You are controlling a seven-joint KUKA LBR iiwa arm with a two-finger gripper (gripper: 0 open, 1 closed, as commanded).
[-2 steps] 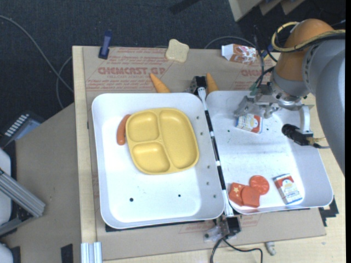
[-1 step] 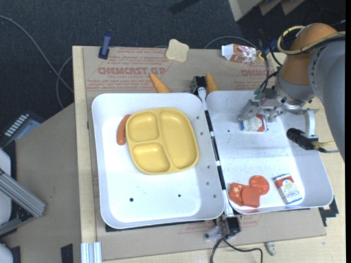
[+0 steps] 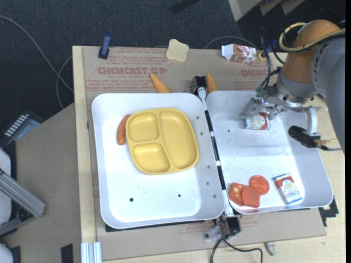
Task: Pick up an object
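Observation:
My gripper [image 3: 256,107] hangs over the far part of the right bin [image 3: 269,158], at the end of the grey arm with its orange band [image 3: 307,48]. Directly under it lies a small white, blue and red carton [image 3: 256,123], touching or nearly touching the gripper's tip. Whether the carton is held cannot be made out. In the same bin's near corner lie red tomato slices [image 3: 250,191] and a second small red and white carton [image 3: 288,188].
The left bin [image 3: 153,199] holds a yellow divided plate [image 3: 162,140] with a sausage [image 3: 121,130] beside it. Behind the bins on the bench lie a bread slice [image 3: 177,50], two carrots [image 3: 159,83] [image 3: 211,83], a small wrapper [image 3: 239,52] and a blue item [image 3: 105,44].

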